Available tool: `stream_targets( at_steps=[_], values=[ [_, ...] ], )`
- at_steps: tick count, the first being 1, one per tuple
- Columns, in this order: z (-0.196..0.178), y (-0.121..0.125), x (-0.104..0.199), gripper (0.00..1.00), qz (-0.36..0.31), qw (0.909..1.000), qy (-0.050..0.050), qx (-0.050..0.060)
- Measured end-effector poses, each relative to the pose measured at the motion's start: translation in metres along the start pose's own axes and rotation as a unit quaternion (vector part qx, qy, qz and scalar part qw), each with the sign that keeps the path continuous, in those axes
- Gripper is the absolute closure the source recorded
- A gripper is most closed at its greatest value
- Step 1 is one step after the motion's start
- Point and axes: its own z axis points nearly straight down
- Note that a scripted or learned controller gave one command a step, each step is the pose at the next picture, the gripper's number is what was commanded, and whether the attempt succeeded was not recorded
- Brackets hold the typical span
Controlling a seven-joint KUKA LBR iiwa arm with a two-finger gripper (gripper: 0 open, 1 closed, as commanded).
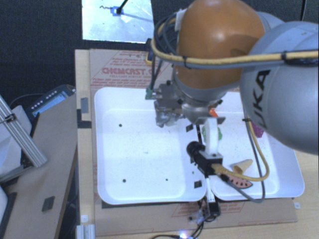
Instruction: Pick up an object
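A tan cone (244, 165) and a reddish slice (240, 182) are lying close together near the front of the right bin (294, 183). A magenta bit (258, 130) and a green thing (220, 133) are peeking out from under my arm (219, 44), which is hiding most of that bin. My pincer (167, 114) is hanging over the left bin (129, 148), half in shadow; I cannot tell whether it is released or clenched.

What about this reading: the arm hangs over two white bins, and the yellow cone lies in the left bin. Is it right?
Not quite. The camera view shows the yellow cone in the right bin, not the left bin. The arm does hang over the two white bins.
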Motion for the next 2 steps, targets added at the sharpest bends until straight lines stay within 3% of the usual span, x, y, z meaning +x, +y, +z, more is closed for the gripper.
stream_targets(
  at_steps=[1,2],
  values=[
    [0.054,-0.0009,0.0347,1.0,-0.001,1.0,-0.002,0.005],
    [0.0592,-0.0004,0.029,1.0,0.002,1.0,-0.002,0.004]
  ],
)
